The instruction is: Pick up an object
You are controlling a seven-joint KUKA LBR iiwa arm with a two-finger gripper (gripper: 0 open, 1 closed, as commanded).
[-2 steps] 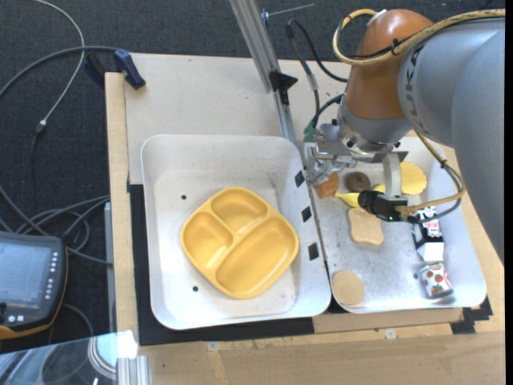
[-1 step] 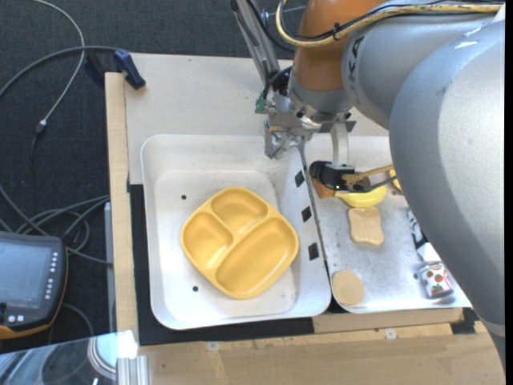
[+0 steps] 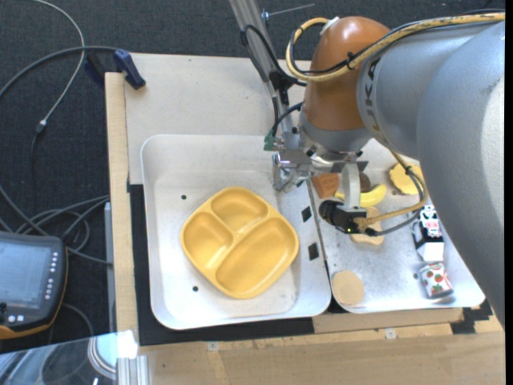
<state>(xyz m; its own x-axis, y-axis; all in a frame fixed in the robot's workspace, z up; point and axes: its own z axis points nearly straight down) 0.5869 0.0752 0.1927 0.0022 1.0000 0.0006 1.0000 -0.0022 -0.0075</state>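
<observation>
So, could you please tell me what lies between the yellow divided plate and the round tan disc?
In the camera view, between plate and disc, just the two bins' adjoining white walls.

bench point(image 3: 192, 95) is a pale board, two white bins point(image 3: 160, 215) sitting on it side by side, blue clamp point(image 3: 128, 68) at its far-left corner

Grey arm point(image 3: 449, 95), orange wrist band point(image 3: 341, 70), yellow and black cables point(image 3: 309, 50)

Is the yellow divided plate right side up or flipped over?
Right side up: the yellow divided plate shows three open compartments facing upward in the left bin.
</observation>
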